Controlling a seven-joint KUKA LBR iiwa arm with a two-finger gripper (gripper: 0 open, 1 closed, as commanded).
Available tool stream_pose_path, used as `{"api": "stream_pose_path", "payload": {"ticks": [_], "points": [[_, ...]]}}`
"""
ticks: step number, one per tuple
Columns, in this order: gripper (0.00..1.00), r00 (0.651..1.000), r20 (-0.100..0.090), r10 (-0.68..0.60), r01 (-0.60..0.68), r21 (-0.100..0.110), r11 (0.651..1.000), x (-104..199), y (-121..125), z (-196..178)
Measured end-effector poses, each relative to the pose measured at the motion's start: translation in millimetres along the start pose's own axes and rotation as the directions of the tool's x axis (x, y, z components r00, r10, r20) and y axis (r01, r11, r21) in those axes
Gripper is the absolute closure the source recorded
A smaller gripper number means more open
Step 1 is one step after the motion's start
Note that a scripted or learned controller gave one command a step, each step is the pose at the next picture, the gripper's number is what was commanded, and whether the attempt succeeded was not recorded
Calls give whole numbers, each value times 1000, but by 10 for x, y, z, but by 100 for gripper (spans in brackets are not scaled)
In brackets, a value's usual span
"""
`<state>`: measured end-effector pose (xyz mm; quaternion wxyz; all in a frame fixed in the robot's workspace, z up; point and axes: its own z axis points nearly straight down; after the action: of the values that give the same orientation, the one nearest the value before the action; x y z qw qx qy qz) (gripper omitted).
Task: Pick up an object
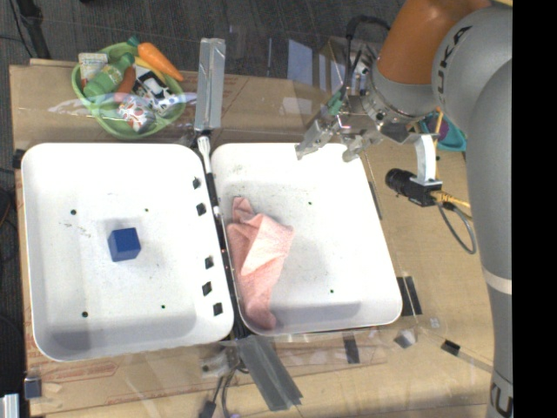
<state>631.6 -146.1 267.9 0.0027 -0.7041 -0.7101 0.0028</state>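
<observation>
- The pink cloth [258, 258] lies crumpled in the right bin [348, 233], hard against its left wall, running from about mid-bin down toward the near corner. It looks soft, limp and light; it should fold and drape when lifted, not hold a shape.
- Best hold on the cloth, by my judgement: pinch straight down on a raised fold near its upper end, where the fabric bunches, not the flat edge lying along the bin wall.
- The blue cube [124, 243] sits alone in the left bin [52, 259], left of centre. It appears rigid and small with flat, likely smooth faces; a square squeeze across two opposite faces would suit it, and an off-centre one may let it twist out.
- The claw [329, 144] hangs over the far rim of the right bin, apart from both objects, its fingers spread with nothing between them, though at this slant the gap is hard to judge.
- A green bowl [104, 122] on the surface beyond the left bin holds a heap of small items, among them a carrot-like orange piece [157, 57]; the rest is too jumbled to name.
</observation>
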Motion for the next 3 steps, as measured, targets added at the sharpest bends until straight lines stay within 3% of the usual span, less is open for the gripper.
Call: {"api": "stream_pose_path", "payload": {"ticks": [1, 2, 3], "points": [[0, 999, 0, -53, 53, 1, 999, 456, 31, 1188], [0, 998, -1, -56, 56, -3, 998, 77, -641, 1774], [0, 963, 1, -269, 269, -3, 963, 518, -565, 1775]]}}
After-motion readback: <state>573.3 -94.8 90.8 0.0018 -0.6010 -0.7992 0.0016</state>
